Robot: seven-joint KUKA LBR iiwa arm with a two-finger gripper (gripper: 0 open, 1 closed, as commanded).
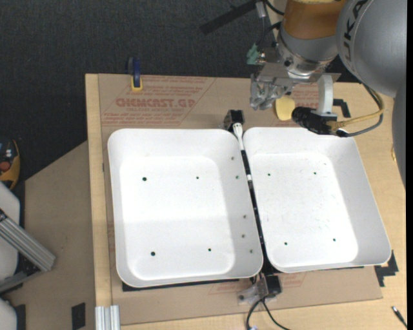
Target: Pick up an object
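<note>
Gripper (270,97) beside rounded pale-yellow object (283,107), above glossy white bins (122,193)

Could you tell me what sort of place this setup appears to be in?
Probably a robotics lab test bench: a grey arm with its claw reaches over two white bins on a brown board, cables trailing.

Smooth white plastic bins (171,145), matt cardboard bench (103,116)

the grey arm (374,38) reaches in from the upper right, its orange band (313,19) just above the wrist. the gripper (266,97) points downward at the top edge.
</note>
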